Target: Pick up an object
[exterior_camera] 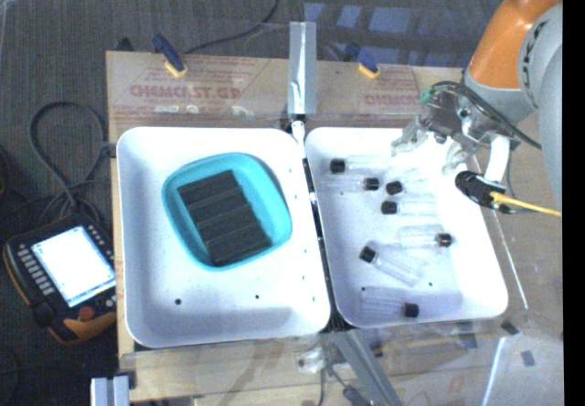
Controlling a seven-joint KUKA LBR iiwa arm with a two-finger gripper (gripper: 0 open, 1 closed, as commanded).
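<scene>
Two shallow white bins are seen side by side on the bench (128,84).

Left bin (137,304): a teal bowl-like dish (274,203) is placed near its centre, and a black ribbed block (222,215) is laid inside it, tilted.

Right bin (484,285): several clear plastic vials with black caps are scattered across its floor. One vial (340,166) is lodged at 10 o'clock of the bin. Three black caps (382,194) are grouped close together just above the bin's centre. One vial (425,237), with a reddish-tipped end, is laid a little toward 4 o'clock of the centre. One vial (384,263) is laid slantwise at 6 o'clock of the centre, and one vial (388,307) is laid near the front wall at 6 o'clock.

Arm (512,38): grey with an orange band, entered from 2 o'clock of the view. The claw (422,132) is positioned over the far right part of the right bin, at about 1 o'clock of its centre. How far it is opened cannot be told, and no vial is seen in it.

A handheld pendant (64,272) with a lit screen is laid on the floor at 8 o'clock of the view.
</scene>
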